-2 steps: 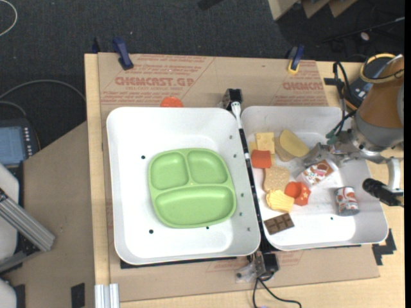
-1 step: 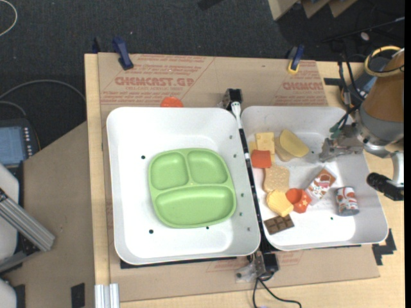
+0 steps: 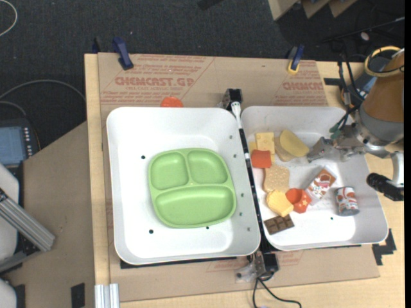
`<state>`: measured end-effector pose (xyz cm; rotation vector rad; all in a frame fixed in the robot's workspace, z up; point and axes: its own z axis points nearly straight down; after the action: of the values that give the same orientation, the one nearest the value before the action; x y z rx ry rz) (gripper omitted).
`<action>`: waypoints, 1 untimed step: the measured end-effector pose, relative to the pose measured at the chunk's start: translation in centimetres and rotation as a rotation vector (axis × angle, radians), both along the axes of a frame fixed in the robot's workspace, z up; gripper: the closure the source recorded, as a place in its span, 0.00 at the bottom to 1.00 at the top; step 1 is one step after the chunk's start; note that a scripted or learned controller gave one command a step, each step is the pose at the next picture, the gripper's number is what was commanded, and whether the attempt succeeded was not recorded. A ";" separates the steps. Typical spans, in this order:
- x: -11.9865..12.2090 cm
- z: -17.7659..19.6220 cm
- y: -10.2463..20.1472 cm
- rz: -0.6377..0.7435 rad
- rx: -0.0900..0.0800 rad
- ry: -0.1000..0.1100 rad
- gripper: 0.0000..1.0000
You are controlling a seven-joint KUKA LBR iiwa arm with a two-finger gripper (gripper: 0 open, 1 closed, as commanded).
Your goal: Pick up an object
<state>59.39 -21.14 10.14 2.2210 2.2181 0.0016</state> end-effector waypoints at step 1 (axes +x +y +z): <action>-3.8 -1.8 4.8 0.003 0.005 0.009 0.00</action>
<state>55.58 -16.32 8.34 2.2243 2.2289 -0.0021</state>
